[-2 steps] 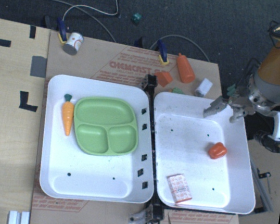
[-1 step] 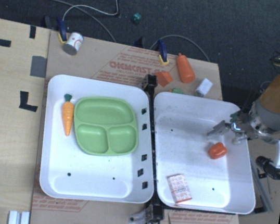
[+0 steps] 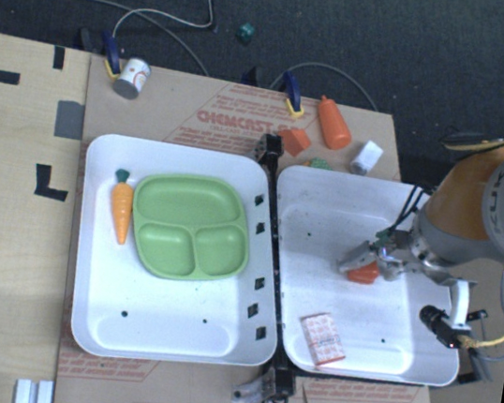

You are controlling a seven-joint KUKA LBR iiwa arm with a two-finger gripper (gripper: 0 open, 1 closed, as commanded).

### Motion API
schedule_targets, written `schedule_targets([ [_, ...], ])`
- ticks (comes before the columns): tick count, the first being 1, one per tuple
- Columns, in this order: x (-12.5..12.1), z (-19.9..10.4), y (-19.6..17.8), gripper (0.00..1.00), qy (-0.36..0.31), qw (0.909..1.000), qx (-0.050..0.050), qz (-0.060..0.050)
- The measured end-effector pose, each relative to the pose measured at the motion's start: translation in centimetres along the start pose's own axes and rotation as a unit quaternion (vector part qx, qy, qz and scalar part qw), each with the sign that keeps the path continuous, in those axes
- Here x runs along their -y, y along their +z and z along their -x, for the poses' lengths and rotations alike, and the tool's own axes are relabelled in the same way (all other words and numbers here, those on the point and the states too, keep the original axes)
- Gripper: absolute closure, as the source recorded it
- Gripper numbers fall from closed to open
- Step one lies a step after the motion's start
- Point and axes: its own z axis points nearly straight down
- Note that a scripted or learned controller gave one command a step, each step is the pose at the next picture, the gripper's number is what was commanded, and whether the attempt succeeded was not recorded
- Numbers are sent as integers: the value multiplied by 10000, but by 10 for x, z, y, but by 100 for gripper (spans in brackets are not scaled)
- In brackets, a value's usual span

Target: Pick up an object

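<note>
My gripper (image 3: 370,262) is low in the right bin (image 3: 319,197), near its middle, with the grey arm and its orange band coming in from the right. A small orange-red object (image 3: 363,274) lies on the bin floor directly beneath the gripper tip, partly covered by it. I cannot tell whether it is touching the gripper. A flat pink patterned packet (image 3: 322,338) lies near the front of the same bin. In the left bin (image 3: 86,293), a green divided plate (image 3: 193,226) sits beside a toy carrot (image 3: 121,209).
On the cardboard behind the bins are an orange bottle (image 3: 334,123), an orange block (image 3: 297,140), a white cube (image 3: 367,155) and a small can (image 3: 132,77). Black clamps (image 3: 270,147) join the bins along the centre divider.
</note>
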Motion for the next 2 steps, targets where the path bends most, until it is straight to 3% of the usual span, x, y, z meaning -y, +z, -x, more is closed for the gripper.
schedule_targets([
  [1,-1,0,-11,100,-3,10000,13,21],
  [2,-44,-82,-48,100,-11,10000,-13,-16],
])
